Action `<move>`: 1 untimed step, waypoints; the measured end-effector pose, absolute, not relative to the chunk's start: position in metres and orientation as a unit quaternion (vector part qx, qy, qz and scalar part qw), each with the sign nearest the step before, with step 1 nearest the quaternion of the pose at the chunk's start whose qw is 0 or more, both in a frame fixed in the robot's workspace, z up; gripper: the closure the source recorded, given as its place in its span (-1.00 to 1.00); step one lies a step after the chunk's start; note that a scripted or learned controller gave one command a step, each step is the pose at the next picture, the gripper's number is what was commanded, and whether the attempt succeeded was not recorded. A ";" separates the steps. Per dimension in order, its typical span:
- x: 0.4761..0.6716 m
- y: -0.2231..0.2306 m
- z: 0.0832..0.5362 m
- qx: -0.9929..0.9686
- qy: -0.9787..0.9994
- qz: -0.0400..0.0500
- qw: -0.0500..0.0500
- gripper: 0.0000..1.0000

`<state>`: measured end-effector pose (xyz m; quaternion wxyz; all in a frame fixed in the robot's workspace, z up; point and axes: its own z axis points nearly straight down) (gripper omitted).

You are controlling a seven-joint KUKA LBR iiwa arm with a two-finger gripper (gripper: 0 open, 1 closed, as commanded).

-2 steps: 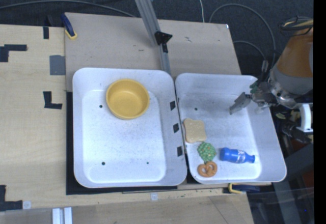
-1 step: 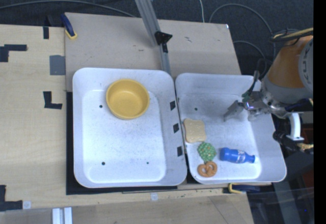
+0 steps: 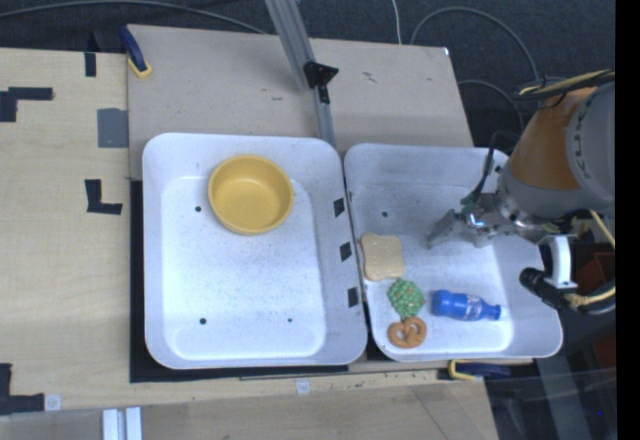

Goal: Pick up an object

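1. A tan bench [image 3: 230, 78] is set against dark carpet, with cables trailed across the back and a grey pole [image 3: 285, 8] slanted in from the top. Two shallow white bins are parked side by side on it.
2. The left bin [image 3: 240, 308] is occupied by a yellow bowl [image 3: 250, 193] near its top, upright, well apart from everything else.
3. The right bin [image 3: 420, 178] is where the pickable stuff is clustered, all toward the near-left corner: a tan sponge-like square [image 3: 382, 256], a green knobbly toy [image 3: 405, 296] just below it, a pretzel-shaped thing [image 3: 407, 332] at the bottom, and a blue bottle [image 3: 463, 306] lying on its side just right of them.
4. The gripper [image 3: 442, 228] is reached in from the right over the right bin, above the bottle and right of the square. Nothing is seen between its fingers; whether they're spread or closed can't be made out, too blurry.
5. Probably a target is being lined up, since the objects are bunched nearby. Nothing looks lifted yet.
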<state>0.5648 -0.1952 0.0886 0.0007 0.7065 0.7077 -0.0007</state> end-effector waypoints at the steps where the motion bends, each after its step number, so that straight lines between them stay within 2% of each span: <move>1: 0.565 -0.194 0.099 0.706 0.708 0.000 0.000 1.00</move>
